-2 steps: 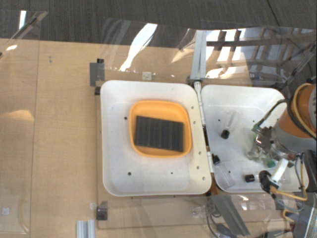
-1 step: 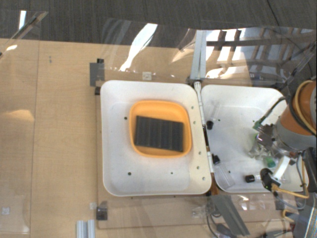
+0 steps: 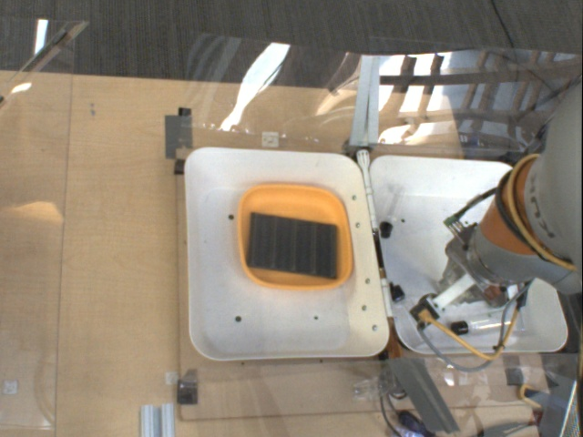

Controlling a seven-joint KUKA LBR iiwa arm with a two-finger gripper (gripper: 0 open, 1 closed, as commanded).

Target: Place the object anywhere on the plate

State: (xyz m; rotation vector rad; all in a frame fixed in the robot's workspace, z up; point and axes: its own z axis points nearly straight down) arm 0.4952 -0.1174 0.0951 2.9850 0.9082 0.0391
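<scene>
Dark ribbed slab flat on the orange plate, well within its rim. Placing apparently done; only withdrawal left. Right of the plate, over the neighbouring white bin, end effector, opening impossible to tell.

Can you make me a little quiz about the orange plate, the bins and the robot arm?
1. True or false: the dark slab lies on the plate.
2. What colour is the plate? A orange, B blue, C green.
3. Is the arm over the plate's bin or the other bin?
Key: 1 true; 2 A; 3 the other bin.
</scene>
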